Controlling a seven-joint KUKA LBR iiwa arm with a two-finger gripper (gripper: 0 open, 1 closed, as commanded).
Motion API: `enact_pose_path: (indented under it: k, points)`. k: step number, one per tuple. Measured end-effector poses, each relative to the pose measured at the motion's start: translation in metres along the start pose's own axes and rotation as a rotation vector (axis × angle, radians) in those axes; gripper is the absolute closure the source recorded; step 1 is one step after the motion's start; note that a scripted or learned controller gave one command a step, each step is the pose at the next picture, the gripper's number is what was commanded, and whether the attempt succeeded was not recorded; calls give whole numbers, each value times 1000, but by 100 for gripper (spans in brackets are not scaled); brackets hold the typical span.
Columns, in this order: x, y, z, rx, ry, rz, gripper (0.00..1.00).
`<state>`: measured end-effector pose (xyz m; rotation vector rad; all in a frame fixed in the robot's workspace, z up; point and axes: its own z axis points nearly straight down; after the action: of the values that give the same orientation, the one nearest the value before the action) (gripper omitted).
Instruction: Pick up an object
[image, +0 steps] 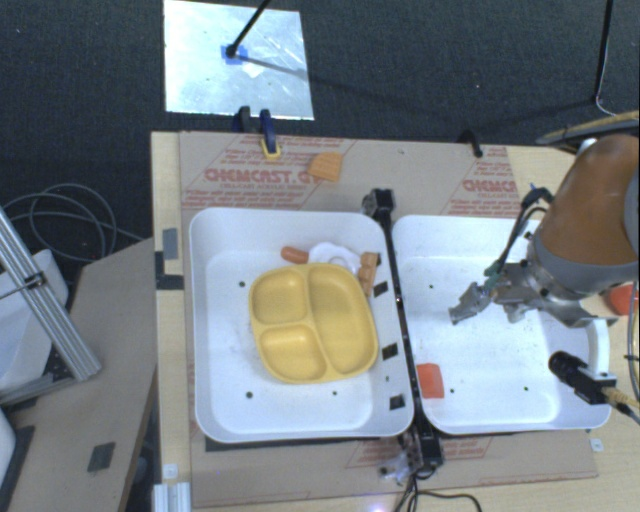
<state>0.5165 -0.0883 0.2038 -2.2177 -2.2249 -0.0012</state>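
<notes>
Camera view: white object (333, 256) half-hidden behind plate (312, 322)

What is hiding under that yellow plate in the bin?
A white object pokes out from under the yellow divided plate's far edge, with a small orange sausage-like piece and a tan piece beside it. Anything else beneath the plate is covered.

1. Arm (590, 215): cut off by the right edge; upper links out of frame.
2. Gripper (462, 310): small and dim; finger state can't be read.
3. White item (330, 255): mostly hidden behind the yellow tray's (310, 322) far rim; identity unclear.
4. Red thing (622, 298): partly hidden behind the arm, clipped by the right edge.
5. Cable (60, 225): runs off the left edge.
</notes>
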Motion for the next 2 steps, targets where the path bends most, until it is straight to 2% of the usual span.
enact_pose_path:
  k: [1,2]
  points:
    - [0,1,-11,-2,0,-2,100]
    - [43,1,-38,-4,0,-5,100]
